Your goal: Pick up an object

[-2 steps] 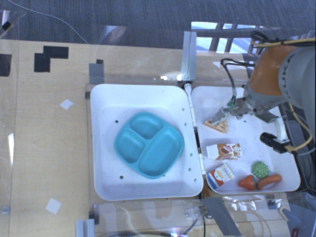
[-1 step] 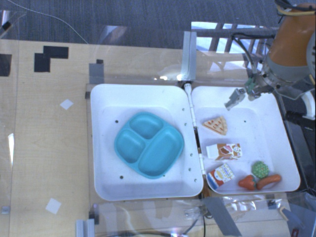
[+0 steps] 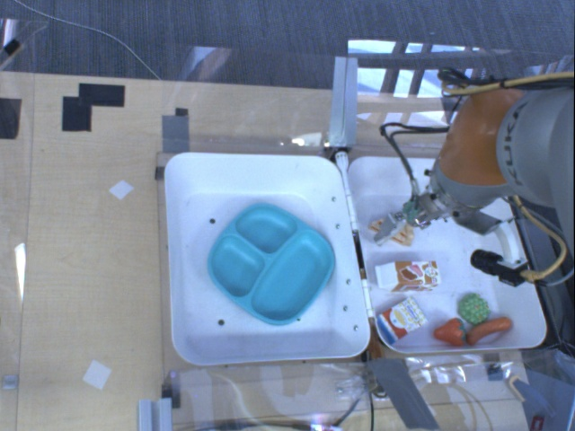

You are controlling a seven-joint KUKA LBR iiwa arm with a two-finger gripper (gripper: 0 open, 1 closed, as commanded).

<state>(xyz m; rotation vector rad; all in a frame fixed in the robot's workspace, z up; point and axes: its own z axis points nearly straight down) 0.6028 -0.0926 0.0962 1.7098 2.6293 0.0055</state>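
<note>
A: Gripper is lowered into the right bin, at a small tan object by the near-left wall. Approach step is judged.
B: Jaw state cannot be told. Closure and lift are needed next.

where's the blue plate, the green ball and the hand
blue plate [image 3: 272, 263]: camera view, central divider ridge.
green ball [image 3: 473, 308]: camera view, its top.
hand [image 3: 393, 227]: camera view, between its fingertips.
</note>
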